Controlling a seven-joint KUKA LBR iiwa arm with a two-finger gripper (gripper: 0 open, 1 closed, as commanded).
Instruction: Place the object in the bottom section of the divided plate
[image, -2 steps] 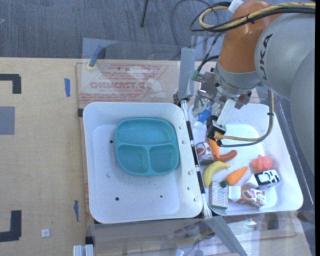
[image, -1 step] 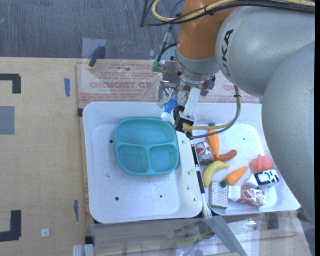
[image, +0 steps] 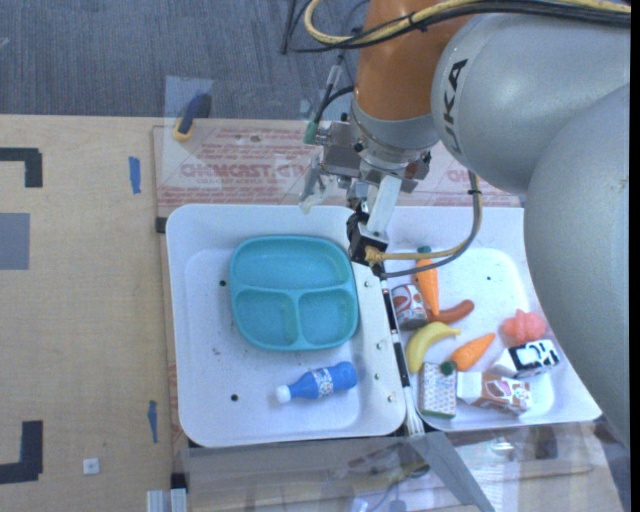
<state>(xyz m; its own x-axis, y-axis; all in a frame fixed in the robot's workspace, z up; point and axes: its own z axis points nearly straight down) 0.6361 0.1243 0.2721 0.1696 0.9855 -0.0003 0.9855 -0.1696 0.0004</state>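
left bin (image: 190, 300): teal divided plate (image: 294, 292) lies flat in the middle | blue bottle (image: 318, 383) on its side just below the plate, apart from it | my end effector (image: 335, 182) hangs over the bins' far rim; whether spread or pressed together I cannot tell | right bin (image: 500, 268): carrot (image: 428, 290), banana (image: 428, 343), other toys

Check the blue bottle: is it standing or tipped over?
Tipped over. The bottle lies on its side on the left bin floor, below the plate, white cap pointing left.
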